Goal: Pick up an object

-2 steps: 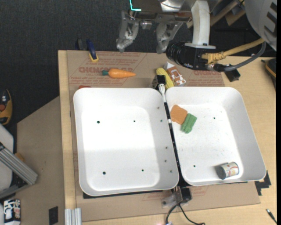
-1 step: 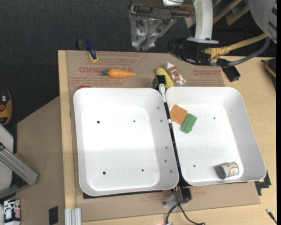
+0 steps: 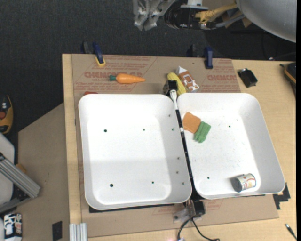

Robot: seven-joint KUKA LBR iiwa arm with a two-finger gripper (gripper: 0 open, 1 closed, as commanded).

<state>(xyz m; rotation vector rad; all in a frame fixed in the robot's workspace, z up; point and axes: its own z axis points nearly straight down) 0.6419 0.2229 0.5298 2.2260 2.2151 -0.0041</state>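
Nearest to me, a small can [image 3: 243, 182] lies on its side in the near right corner of the right bin [image 3: 263, 122], its long axis running roughly left to right. From my seat the gripper [image 3: 149, 14] hangs at the far top edge, well beyond both bins, and I cannot tell how it is set. Every candidate lies nearward of it: an orange piece [image 3: 191, 122] touching a green piece [image 3: 202, 132] by the right bin's left wall looks closest, the can farthest.
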